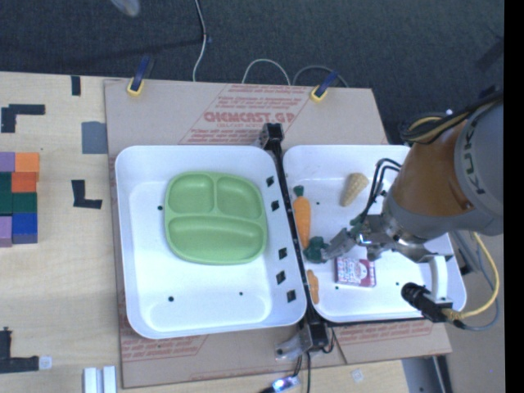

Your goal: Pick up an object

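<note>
My gripper hangs low over the right bin, under the grey arm with its orange band. It sits just above a pink-and-white packet and right beside a dark green toy. An orange carrot lies along the bin's left wall. A cream wedge rests further back. Near the front left corner lies a small orange piece. Nothing can be seen held in the gripper.
The left bin holds a green divided plate. A black divider with clips runs between the bins. Coloured blocks are stacked at the bench's far left. A black and yellow cable crosses the right bin's front right corner.
</note>
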Robot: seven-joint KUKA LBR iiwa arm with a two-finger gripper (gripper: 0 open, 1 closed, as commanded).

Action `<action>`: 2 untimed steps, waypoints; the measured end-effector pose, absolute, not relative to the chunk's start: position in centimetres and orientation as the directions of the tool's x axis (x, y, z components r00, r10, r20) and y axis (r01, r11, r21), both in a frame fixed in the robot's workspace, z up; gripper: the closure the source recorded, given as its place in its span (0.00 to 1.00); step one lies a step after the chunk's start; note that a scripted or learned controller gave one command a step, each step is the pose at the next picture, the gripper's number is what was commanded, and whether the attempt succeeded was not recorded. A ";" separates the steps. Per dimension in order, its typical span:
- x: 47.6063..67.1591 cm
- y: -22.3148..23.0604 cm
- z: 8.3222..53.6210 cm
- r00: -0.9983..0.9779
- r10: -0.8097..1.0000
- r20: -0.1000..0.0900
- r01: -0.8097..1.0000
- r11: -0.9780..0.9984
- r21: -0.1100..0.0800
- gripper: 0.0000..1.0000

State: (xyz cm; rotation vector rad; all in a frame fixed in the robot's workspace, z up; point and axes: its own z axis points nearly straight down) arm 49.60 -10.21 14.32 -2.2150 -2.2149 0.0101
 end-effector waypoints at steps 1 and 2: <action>49.6 -10.4 9.0 0.001 1.000 -0.004 1.000 -0.001 -0.002 0.00; 49.8 -10.4 10.2 -0.001 1.000 -0.002 1.000 0.001 0.000 1.00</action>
